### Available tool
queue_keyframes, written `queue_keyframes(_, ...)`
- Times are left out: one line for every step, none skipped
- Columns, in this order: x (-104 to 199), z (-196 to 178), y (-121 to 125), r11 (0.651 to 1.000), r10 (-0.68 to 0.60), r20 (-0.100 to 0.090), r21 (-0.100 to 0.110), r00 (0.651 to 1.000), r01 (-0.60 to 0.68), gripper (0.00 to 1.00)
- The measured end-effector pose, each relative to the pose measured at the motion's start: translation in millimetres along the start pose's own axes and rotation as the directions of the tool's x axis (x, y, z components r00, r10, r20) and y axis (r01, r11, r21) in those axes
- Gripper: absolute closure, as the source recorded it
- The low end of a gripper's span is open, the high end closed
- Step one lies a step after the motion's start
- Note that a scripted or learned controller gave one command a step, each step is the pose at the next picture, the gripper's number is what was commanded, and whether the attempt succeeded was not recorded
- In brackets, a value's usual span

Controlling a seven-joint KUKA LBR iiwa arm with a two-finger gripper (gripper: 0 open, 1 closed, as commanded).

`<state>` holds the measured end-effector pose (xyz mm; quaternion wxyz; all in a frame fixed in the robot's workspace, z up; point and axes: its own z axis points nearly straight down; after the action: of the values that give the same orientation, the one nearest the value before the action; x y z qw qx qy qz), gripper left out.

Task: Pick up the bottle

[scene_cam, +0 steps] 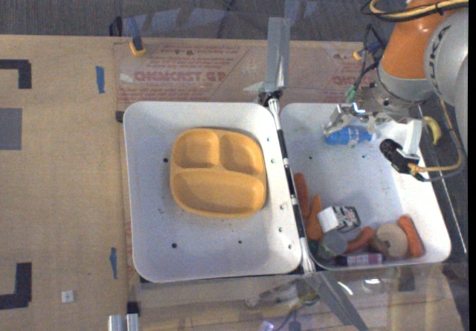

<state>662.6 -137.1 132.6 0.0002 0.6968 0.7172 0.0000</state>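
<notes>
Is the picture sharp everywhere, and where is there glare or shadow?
Camera view: light is even and soft, with faint shadows under the yellow tray. The gripper and blue bottle look slightly blurred. Glare sits on the clear plastic at the bottom edge, and the small items in the right bin are too soft to read.

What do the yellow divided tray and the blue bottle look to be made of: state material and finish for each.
Yellow tray: probably molded plastic, matte to satin; even color, rounded compartments, soft sheen. Blue bottle under the gripper: likely translucent plastic with a slight gloss, though it is too small and partly covered to be sure.
</notes>
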Motion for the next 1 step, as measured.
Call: queue_keyframes(-47.7, 46.3, -24.1, 1.000, -0.003, -0.001, 0.000, 1.000, 0.003, 0.00)
